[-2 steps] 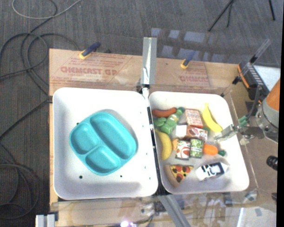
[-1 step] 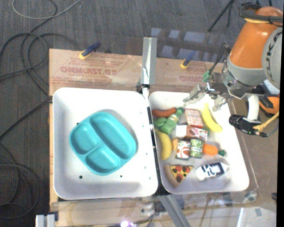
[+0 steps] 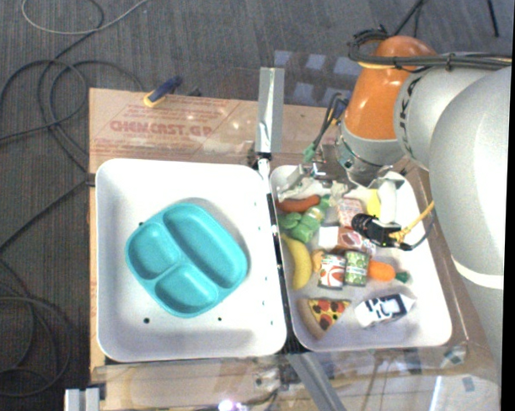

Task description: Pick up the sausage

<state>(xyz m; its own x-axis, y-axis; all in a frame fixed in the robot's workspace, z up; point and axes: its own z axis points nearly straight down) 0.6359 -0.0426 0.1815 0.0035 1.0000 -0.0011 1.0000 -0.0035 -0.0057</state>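
You have two white bins side by side. The left bin (image 3: 110,322) holds a teal tray (image 3: 186,257) with three compartments, lying at a slant. The right bin (image 3: 430,329) is crowded with toy food. The sausage (image 3: 300,204) lies near its far left corner, reddish brown, just above a green pepper (image 3: 303,227). A banana (image 3: 299,263) lies below that along the left wall, a pizza slice (image 3: 328,312) near the front, and a carrot (image 3: 380,270) beside two small cans (image 3: 344,269). The arm (image 3: 388,87) comes in from the right, its orange band over the bin's far edge. The gripper (image 3: 319,171) hangs just above and right of the sausage, close to it. You cannot tell how its jaws stand; wrist and cables hide them.
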